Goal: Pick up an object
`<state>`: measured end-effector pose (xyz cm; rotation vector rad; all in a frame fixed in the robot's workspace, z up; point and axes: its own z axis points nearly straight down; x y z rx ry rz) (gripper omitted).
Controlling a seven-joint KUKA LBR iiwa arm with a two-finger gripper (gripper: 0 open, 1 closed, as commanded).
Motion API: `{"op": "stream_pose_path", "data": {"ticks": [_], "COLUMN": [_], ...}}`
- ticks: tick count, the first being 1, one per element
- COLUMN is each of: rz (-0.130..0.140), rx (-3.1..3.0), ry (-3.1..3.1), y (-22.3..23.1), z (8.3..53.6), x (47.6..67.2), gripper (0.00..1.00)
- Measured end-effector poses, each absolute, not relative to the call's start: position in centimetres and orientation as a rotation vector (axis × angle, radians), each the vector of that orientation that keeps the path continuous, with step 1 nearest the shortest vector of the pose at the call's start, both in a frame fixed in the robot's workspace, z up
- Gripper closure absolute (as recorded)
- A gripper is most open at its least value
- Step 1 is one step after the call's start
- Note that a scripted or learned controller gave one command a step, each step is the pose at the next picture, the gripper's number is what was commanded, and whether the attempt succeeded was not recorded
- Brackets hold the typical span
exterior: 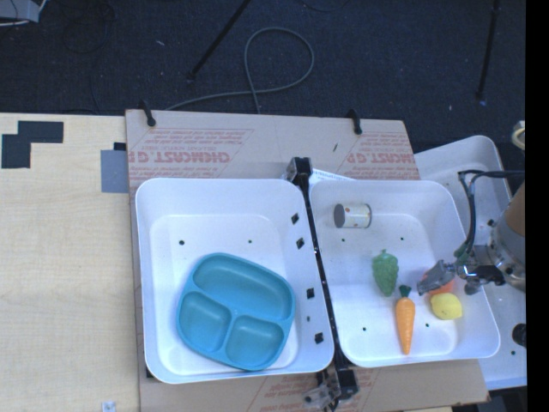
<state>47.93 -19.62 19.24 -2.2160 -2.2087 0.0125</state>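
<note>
Objects for picking sit in the right white bin [433,200] on my table: a small silver metal cylinder [352,215] lying on its side near the back, a green bumpy plastic vegetable [385,270], an orange plastic carrot [405,319] and a yellow plastic lemon [447,306]. My tool [439,276] hangs just above the lemon; whether it is clenched I cannot tell. A blue divided plastic tray [234,310] lies in the left white bin [171,204].

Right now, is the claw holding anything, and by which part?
Cannot tell. The claw sits low beside the yellow object in the right bin; no object is visibly gripped.
</note>
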Motion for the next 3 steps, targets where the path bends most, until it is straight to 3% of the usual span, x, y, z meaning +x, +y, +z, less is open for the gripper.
{"op": "stream_pose_path", "data": {"ticks": [1, 3], "rz": [0.002, 0.001], "rx": [-2.221, -2.22], "ry": [-2.22, -2.219], "y": [-19.6, -19.4], "z": [19.9, 8.5], "x": [48.2, 48.5], "gripper": [0.0, 0.0]}}
